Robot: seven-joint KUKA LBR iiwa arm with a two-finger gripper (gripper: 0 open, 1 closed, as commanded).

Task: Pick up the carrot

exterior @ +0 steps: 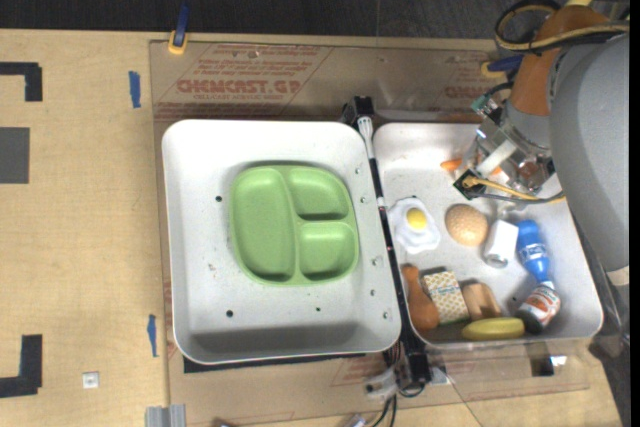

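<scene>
Currently the gripper [478, 170] sits low in the right bin [420, 143], at its far right side. Its opening cannot be determined. The carrot [452, 164] shows as a small orange tip just left of the gripper. The left bin [195, 215] contains a green divided plate [294, 221].

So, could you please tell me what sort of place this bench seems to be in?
Probably a robotics lab's pick-and-place test bench: two white bins sit clamped side by side on a taped cardboard sheet, toy food such as a fried egg fills the right one, and a grey arm reaches in.
</scene>
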